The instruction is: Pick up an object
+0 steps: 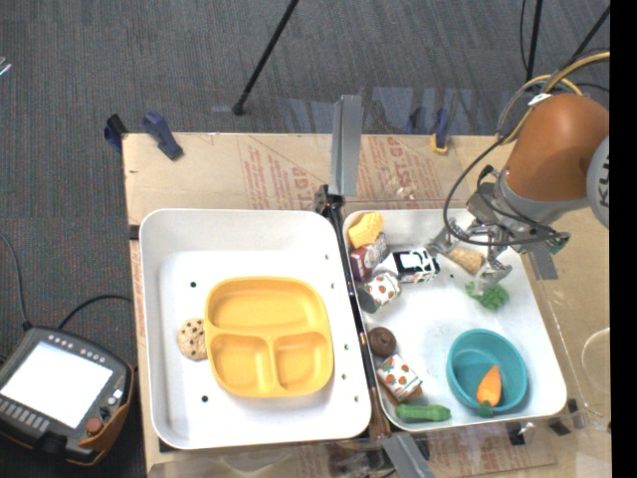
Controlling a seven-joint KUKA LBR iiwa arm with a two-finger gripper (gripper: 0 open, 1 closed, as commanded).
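A grey arm with an orange band [552, 157] hung over the right bin [438, 317]; its gripper [483, 252] stood wide, empty, above a tan object [464, 259] and beside a green leafy toy [490, 295]. Nothing was lifted yet. The left bin [169, 267] held a yellow tray [269, 335]. The cardboard-topped bench [249, 172] stood on grey carpet [149, 48].

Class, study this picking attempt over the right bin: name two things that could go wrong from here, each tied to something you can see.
1. The gripper hangs between a tan item and a green leafy toy, so it may catch both or knock one aside.
2. Toys crowd the right bin along its left wall, and a descent there could jostle neighbours.
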